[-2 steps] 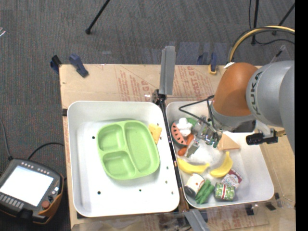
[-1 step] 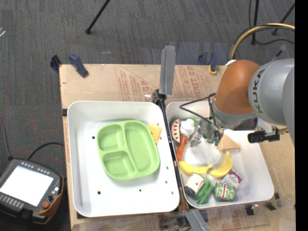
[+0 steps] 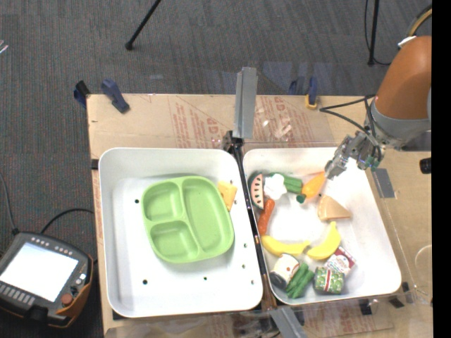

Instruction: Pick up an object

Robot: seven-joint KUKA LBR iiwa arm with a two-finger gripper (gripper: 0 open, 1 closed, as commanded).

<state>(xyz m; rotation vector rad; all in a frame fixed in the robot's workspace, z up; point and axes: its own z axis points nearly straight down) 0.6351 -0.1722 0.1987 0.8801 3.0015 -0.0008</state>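
Fingers: their spread cannot be told at this scale; the gripper hangs at the far right of the right bin, tip pointing down and leftward, just beside the orange carrot piece and possibly touching it.

Camera view. The right bin carries the candidate objects: a watermelon slice against the left wall, a white-and-green vegetable beside it, the carrot piece, a tan wedge just below it, two bananas nearer the front, and a cluster of small packages at the front edge. The left bin holds a green divided plate with a yellow piece at its far right rim. Both bins sit on the desk.

Step in hand (a judgement): closing on the carrot piece. To do it well, the tip should straddle the carrot across its narrow width, clear of the tan wedge and green stalk, and close fully before lifting straight up; an off-centre pinch on so tapered a shape would likely squeeze it out sideways.
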